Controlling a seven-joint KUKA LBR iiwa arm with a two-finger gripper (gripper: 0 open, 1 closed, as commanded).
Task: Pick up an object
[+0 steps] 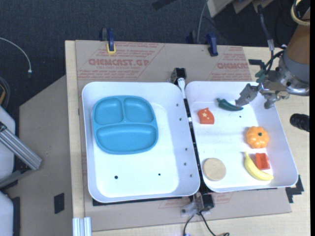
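The right bin [236,132] holds several items. A small dark green piece [227,104] lies near its far edge. A red block with a yellow mark [206,116] sits to the left, and an orange pumpkin-like toy [257,137] to the right. A yellow banana [256,169] lies beside a red block [263,160], and a round tan disc [214,169] sits at the front. My gripper [257,98] hovers over the bin's far right corner, open. Its left finger [244,96] is just right of the green piece, and nothing is between the fingers.
The left bin [167,166] holds a blue sectioned plate [125,124]. A black divider strip [187,117] runs between the bins. Two blue clamps [109,37] [211,42] grip the board's far edge. The grey arm [298,58] comes in from the upper right.
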